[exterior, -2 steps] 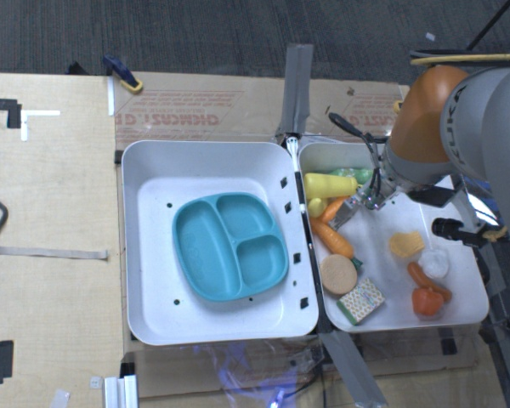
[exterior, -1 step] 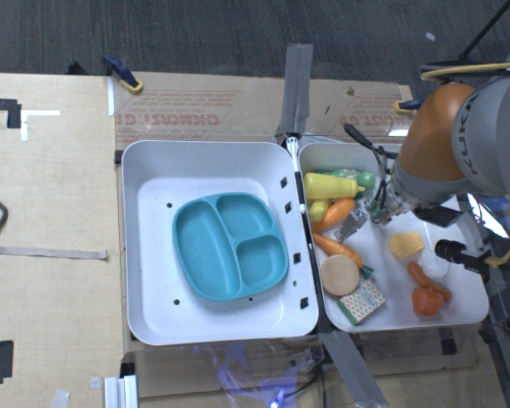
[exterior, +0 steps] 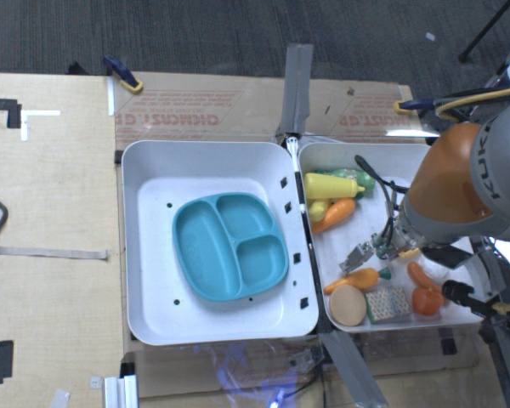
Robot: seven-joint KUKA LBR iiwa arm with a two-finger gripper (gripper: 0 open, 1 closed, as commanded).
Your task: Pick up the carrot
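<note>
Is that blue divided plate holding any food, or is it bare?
Bare. The blue plate lies flat in the left bin with all three compartments showing only blue; the food lies in the right bin.

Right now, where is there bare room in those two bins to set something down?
Left bin: the white floor bordering the blue divided plate, widest at its left. Right bin: crowded with a corn cob, carrots and the tool.

Bright, even light; soft shadows.

Single fixed camera above bench (exterior: 51, 194), looking down at slant on both bins (exterior: 136, 253), moderately near.
</note>
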